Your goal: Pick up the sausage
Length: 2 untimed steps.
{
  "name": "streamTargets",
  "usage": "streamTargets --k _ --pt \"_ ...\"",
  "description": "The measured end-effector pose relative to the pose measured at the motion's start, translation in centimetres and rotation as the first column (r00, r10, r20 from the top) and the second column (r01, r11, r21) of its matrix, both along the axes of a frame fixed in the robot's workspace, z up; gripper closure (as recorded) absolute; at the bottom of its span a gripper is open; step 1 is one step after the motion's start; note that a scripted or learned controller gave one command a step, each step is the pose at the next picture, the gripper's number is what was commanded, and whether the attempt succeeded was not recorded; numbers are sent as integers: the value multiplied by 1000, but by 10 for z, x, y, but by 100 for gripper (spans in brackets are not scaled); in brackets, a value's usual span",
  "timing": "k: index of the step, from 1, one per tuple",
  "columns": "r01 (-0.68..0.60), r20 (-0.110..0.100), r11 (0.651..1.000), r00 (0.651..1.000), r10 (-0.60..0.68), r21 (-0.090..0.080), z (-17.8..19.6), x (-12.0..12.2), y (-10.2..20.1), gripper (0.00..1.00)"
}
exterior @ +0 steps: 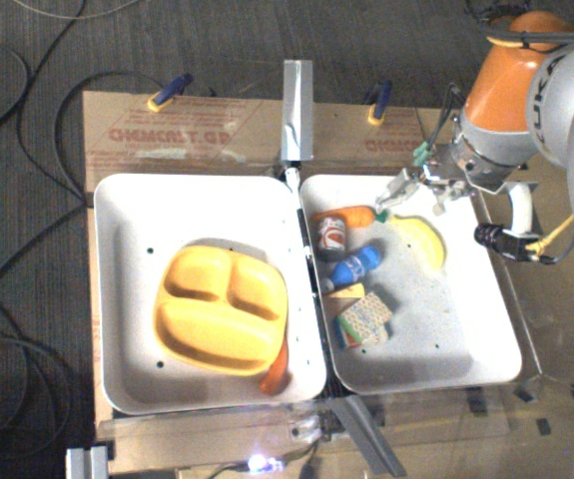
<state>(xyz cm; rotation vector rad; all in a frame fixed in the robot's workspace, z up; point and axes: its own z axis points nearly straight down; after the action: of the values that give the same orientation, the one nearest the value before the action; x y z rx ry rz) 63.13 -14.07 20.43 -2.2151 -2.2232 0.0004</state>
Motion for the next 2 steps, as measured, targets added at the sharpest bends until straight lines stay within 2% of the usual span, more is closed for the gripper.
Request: streamTargets --k 1,2 --pt "-47 11 999 999 47 -17 -107 12 32 0" --pt "8 -1 1000 1000 -8 -7 -64 24 82 0"
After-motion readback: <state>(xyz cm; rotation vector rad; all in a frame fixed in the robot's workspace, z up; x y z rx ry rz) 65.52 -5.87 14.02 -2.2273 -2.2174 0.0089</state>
